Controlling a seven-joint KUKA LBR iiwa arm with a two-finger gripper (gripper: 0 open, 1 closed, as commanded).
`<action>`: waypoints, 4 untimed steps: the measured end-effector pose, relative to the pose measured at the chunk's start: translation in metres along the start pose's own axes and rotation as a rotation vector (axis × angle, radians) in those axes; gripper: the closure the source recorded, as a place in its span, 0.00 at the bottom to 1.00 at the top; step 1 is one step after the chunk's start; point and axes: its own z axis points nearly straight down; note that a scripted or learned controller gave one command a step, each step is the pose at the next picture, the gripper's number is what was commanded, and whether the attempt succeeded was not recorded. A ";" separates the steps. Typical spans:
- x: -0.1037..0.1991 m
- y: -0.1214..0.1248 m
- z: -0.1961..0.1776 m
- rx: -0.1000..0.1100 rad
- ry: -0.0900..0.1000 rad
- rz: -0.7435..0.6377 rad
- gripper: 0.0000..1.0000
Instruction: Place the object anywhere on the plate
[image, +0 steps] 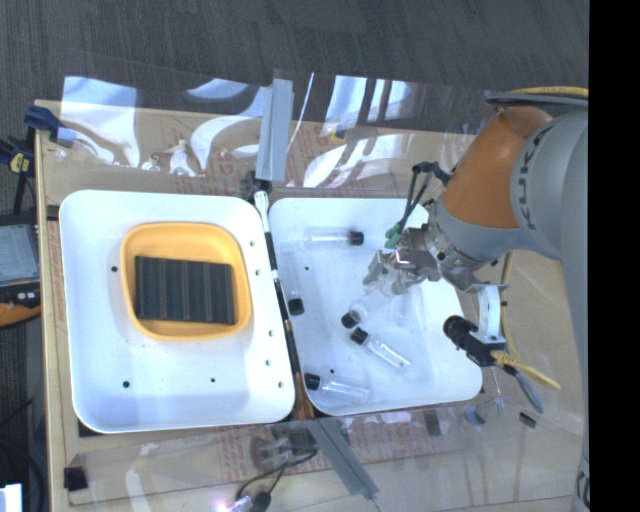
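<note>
Vial (384, 352) | right bin (455, 375) | below tool (392, 272) | apart

Single fixed camera, mounted above the bench (150, 470), looking down at a slant. Both white bins sit in frame side by side: left bin (90, 300) with the yellow plate (180, 245), right bin (440, 375) with small clear vials. Far edge of the bench lies toward the top of frame, near edge at the bottom. Arm (520, 170) enters from frame right. Moderate range; dark floor visible along the top.
</note>
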 end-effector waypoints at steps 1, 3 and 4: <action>0.012 -0.063 -0.002 0.003 0.001 -0.070 1.00; 0.105 -0.072 -0.038 -0.003 0.000 -0.399 1.00; 0.103 -0.073 0.021 0.003 0.001 -0.585 1.00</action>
